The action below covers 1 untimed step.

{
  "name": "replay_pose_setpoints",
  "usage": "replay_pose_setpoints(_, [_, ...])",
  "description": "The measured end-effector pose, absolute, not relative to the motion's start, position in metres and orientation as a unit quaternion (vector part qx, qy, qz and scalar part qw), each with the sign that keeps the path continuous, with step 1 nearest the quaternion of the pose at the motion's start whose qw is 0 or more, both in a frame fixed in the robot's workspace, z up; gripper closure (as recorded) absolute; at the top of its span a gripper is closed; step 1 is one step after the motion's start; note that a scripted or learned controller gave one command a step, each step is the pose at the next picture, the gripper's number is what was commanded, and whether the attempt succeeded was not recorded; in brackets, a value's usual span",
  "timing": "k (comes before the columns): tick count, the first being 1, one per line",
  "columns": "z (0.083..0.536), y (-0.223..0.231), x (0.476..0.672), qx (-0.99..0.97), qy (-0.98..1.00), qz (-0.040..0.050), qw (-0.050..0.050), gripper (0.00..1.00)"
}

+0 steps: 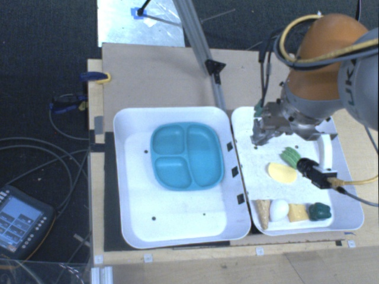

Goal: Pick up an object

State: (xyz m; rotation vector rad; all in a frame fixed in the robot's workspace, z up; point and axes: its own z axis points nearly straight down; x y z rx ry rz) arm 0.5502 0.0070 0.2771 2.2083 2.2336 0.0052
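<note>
- Firstly, the bench [160, 76] carries two shallow white bins side by side, their near walls almost touching.
- The left bin [123, 176] holds one thing: a blue divided plate [186, 157] with three compartments, lying flat towards the far half of the bin. All three compartments look bare.
- The right bin [256, 179] holds six small pieces, which look like toy foods, and any of them could serve as the object to pick up.
- Near the middle of the right bin lie a green ridged piece [290, 156] and a pale yellow oval piece [282, 173]. The yellow one is just beside the green one, on its near side.
- Along the near wall of the right bin four pieces sit in a row, close together: a tan cone-shaped wedge [262, 212], a white egg-shaped piece [279, 209], a yellow block [298, 212] and a dark green lumpy piece [320, 211].
- The end effector [260, 138] hangs over the far left part of the right bin, near the wall shared with the left bin. It is apart from the green ridged piece and well apart from the near row.
- Whether the end effector is open or closed cannot be told from this angle, and nothing can be seen held in it.
- The arm [323, 58] reaches in from the right, over the far side of the right bin.
</note>
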Motion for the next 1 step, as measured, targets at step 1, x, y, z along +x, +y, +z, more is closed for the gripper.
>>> replay_pose_setpoints(1, [0.2660, 0.0628, 0.5597, 0.703, 0.711, 0.0014, 0.000, 1.00])
